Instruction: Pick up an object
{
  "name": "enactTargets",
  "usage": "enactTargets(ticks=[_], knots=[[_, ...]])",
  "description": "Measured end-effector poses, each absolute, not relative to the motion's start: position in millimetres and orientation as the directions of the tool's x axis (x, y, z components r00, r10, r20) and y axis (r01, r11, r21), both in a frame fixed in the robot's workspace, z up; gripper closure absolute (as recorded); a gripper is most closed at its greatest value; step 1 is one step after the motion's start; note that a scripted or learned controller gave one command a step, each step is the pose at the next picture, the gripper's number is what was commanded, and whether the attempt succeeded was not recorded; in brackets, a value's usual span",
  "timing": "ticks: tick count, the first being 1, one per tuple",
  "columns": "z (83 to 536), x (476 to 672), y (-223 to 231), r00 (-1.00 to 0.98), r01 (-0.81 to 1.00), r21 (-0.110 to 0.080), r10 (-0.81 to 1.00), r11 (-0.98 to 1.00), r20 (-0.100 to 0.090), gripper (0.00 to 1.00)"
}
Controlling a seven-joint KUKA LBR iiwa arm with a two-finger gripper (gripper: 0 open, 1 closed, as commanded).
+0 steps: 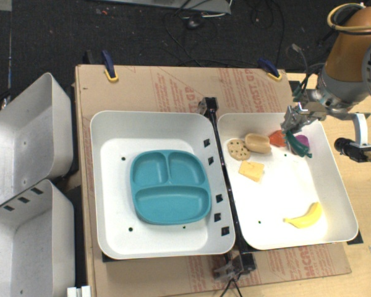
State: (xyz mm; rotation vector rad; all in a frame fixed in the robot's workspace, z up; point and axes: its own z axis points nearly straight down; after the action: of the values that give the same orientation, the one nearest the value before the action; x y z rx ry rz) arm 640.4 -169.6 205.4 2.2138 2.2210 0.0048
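The teal plastic divided plate (170, 187) lies flat in the left-hand white bin (105, 129), and it serves as the marker for everything else. Just right of the plate, past the black divider, sits the right-hand white bin (334, 184) with the loose pieces. Nearest the plate, up and to its right, is a round tan toy cookie with dark chips (237, 148); touching its right side is a pale brown rounded toy bread roll (258, 143). Just below these two, level with the plate's upper half, lies a yellow wedge of toy cheese (252, 171). Farther right of the plate are a small red-orange piece (277, 138) and a purple piece (302, 143), too crowded by the tool to name surely. Lower, well to the plate's right and level with its bottom rim, is a yellow toy banana (304, 217), lying apart from everything.

The two-finger gripper (295, 129) hangs over the red and purple pieces at the far side of that bin from the plate; whether it is parted or closed, or has anything in it, cannot be told from this slant.

All the pieces look like light, hard, smooth plastic, so likely to slip or skid rather than crush. The red piece is hemmed in by its neighbours; a pinch across its short width seems best. The banana, lying free, would take a grip across its middle.
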Motion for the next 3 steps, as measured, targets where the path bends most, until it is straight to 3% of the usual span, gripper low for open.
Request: enactTargets(ticks=[1,2,3], knots=[[202,641.0,-170,-0.003,1.0,0.002,1.0,0.003,-0.002,1.0],[210,630.5,-115,-0.007,1.0,0.0,1.0,0.007,0.001,1.0],[223,605.3,-68,-0.006,1.0,-0.002,1.0,0.006,0.002,1.0]])
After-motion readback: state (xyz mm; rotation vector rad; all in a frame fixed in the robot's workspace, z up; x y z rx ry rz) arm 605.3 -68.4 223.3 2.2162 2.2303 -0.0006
